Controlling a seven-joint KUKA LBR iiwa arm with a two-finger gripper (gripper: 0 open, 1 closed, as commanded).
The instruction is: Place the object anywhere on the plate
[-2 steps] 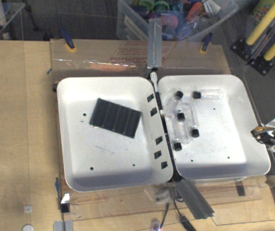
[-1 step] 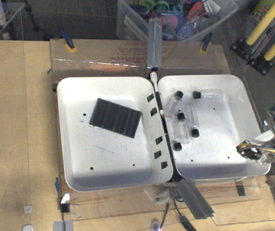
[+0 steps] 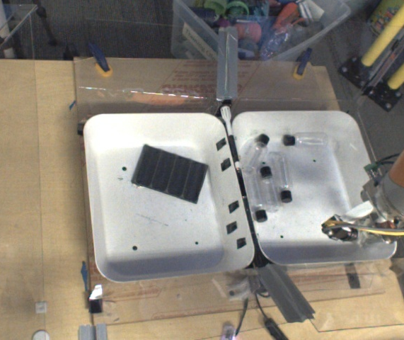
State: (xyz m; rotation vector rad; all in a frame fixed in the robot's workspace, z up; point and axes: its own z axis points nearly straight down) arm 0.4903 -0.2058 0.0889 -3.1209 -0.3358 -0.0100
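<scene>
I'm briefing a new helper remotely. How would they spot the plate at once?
Find the two white bins side by side and take the left bin. The plate is the dark ribbed rectangle lying flat there, unlike the clear vials with black caps in the right bin.

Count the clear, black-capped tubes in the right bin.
4, as far as the blur allows: one at the back left, one at the back centre, and two side by side mid-bin. A loose black piece lies nearer the divider; clear tubes could hide against the white.
</scene>
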